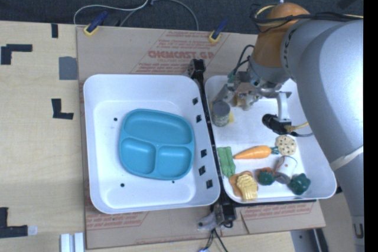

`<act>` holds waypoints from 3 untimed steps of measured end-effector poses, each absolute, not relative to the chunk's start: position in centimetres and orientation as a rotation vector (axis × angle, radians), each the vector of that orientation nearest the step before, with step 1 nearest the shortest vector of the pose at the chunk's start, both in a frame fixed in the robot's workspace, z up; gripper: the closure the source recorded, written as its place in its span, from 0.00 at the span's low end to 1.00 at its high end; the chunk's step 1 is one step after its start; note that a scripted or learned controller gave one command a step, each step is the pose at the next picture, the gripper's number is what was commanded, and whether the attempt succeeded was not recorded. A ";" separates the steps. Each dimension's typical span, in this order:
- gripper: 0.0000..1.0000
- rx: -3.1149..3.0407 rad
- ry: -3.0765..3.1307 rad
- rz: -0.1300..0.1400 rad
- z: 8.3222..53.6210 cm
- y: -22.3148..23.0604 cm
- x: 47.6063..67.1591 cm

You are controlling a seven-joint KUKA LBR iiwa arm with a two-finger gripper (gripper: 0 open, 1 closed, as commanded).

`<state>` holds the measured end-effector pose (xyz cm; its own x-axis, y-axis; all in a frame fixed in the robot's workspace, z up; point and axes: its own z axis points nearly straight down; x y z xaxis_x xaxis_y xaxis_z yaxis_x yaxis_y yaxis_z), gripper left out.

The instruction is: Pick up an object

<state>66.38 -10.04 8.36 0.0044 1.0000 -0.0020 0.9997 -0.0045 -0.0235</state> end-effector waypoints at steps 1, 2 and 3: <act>1.00 -2.214 -2.204 0.034 9.3 -10.1 66.3; 0.00 -2.213 -2.204 0.035 9.3 -10.1 66.3; 0.00 -2.216 -2.203 0.036 8.4 -9.9 66.3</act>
<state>66.29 -9.95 8.40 0.0060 1.0000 -0.0043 0.9996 -0.0061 -0.0280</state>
